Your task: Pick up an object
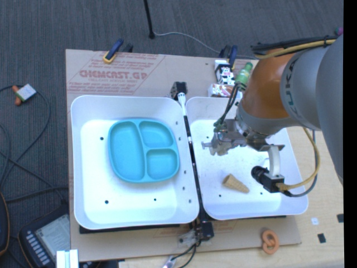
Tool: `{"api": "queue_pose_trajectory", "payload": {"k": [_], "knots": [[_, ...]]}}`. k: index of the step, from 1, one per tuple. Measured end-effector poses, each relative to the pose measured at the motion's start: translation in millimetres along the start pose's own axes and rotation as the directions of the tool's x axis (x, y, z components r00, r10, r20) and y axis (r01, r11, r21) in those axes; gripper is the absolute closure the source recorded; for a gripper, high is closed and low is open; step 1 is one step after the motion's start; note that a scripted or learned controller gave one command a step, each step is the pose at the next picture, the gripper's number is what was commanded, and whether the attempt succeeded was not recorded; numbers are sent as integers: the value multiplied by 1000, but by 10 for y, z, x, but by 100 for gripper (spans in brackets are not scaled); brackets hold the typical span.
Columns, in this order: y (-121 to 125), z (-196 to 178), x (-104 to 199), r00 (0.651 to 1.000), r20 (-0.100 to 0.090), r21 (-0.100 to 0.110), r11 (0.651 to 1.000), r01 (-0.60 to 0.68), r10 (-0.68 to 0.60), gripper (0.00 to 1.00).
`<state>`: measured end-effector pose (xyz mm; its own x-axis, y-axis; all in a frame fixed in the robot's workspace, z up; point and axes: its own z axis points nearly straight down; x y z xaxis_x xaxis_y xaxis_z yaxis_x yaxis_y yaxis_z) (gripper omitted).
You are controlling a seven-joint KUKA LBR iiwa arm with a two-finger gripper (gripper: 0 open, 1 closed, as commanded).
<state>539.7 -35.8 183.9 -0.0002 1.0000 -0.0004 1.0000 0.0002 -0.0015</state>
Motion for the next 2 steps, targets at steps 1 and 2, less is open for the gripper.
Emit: {"api": "queue_pose_trajectory", "payload": {"k": [1, 2], "knots": [[-566, 1, 337, 1000, -1, 1, 1000, 1, -1, 100], [-566, 1, 335, 1000, -1, 1, 1000, 0, 0, 0]]}}
